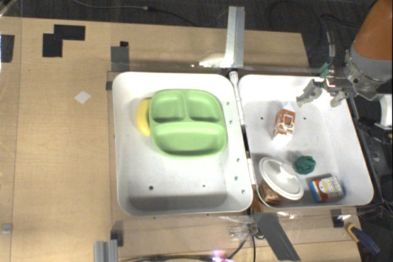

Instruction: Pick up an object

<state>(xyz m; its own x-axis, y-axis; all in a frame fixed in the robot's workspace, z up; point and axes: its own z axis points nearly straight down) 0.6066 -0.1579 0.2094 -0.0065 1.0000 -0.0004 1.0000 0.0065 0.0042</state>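
Nearest, right bin [362, 150] holds bowl [281, 178], can [325, 188], green lump [304, 164], upright carton [284, 122]. Left of it, green tray [186, 121]. My gripper [320, 92] hangs released, grasping nothing.

Two white bins [178, 199] on bench [55, 150]

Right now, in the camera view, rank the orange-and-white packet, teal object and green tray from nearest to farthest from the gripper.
From the gripper:
1. Orange-and-white packet, upper right bin.
2. Teal object, lower in the right bin.
3. Green tray, left bin.
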